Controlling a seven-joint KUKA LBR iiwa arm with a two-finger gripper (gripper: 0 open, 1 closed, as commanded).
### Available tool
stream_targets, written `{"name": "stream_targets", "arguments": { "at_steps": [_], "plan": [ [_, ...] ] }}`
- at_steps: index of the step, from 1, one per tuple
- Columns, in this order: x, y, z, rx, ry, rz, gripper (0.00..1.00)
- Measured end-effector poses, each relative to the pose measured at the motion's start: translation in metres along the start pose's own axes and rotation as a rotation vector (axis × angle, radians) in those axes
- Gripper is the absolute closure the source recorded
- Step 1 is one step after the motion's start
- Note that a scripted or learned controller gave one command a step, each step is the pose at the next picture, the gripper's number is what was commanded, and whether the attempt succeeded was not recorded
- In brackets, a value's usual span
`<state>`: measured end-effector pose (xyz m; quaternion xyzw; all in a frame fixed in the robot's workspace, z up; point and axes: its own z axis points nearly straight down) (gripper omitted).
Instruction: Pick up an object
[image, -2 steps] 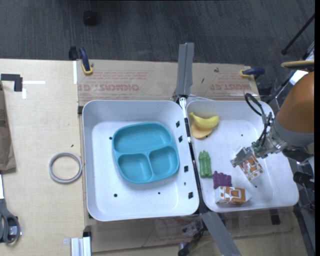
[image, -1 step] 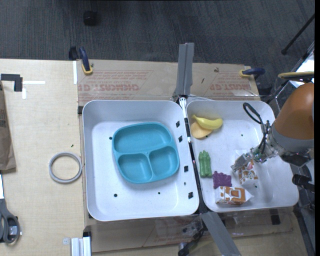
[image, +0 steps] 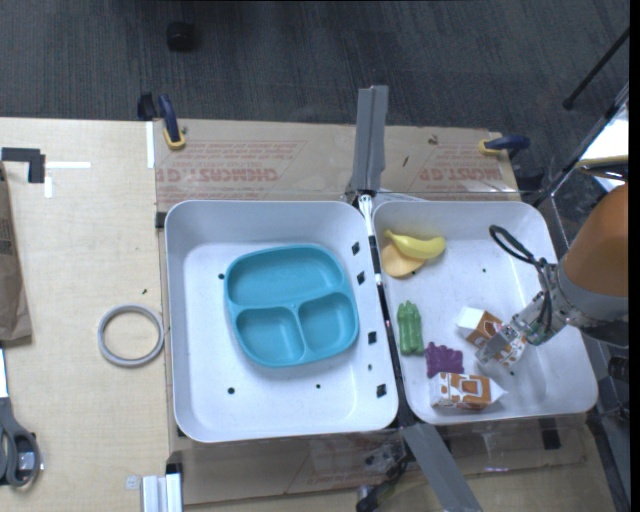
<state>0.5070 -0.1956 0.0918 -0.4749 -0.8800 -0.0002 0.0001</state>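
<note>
Wooden bench top (image: 80, 250) carries two white bins. Nearest, at 5 o'clock in the right bin (image: 560, 390), lies a printed carton (image: 464, 391). The gripper (image: 497, 352) hovers low just above it, beside a small brown-and-white block (image: 478, 324); finger spread cannot be told. Nothing appears lifted, so the pick remains to do. Purple toy (image: 444, 357), green toy (image: 410, 328) and banana (image: 417, 245) lie farther. At 9 o'clock, the left bin (image: 190, 330) holds a blue divided tray (image: 291, 304).

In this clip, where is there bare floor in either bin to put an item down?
Left bin: strips around the blue tray, widest along the near edge. Right bin: open patch right of the banana, toward the far corner. Crowded: near side, where green item, purple item, carton and pincer cluster.
</note>
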Motion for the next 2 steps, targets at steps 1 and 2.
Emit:
{"name": "stream_targets", "arguments": {
  "at_steps": [1, 2],
  "plan": [
    [-0.002, 0.000, -0.010, -0.003, -0.003, 0.005, 1.00],
    [-0.015, 0.046, -0.168, 0.003, 0.000, 0.336, 1.00]
  ]
}}
